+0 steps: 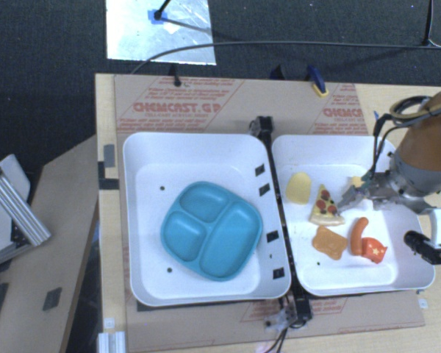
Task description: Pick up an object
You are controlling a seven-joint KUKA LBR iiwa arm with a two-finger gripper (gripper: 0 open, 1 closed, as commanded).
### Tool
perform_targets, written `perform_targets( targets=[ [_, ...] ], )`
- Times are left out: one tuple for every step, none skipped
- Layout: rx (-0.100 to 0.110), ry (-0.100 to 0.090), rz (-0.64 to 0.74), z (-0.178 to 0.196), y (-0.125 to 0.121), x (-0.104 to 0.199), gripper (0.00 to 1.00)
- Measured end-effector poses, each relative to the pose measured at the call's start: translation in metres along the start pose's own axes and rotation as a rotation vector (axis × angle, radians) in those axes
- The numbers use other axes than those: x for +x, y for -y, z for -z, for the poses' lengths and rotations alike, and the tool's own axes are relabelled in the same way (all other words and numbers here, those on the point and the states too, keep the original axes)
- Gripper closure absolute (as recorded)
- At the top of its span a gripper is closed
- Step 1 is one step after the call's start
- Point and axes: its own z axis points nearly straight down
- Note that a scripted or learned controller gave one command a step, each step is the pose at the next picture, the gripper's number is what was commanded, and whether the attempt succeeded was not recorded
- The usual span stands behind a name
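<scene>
Pincer (355, 191) low in right bin (408, 276), grip state unreadable. Pizza slice (325, 206) just beside at eight o'clock: likely light, stiff plastic; best pinched across its narrow sides.

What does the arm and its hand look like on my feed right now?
The arm is grey with a broad orange band above the wrist. Black cables loop beside it at the upper left. The hand is a grey metal piece tapering to slim fingers. A black fitting juts out below the wrist.
</scene>
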Motion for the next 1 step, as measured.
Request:
perform_targets(
  targets=[
    [-0.006,0.002,0.0,0.0133,-0.0015,-0.0006,1.0]
  ],
)
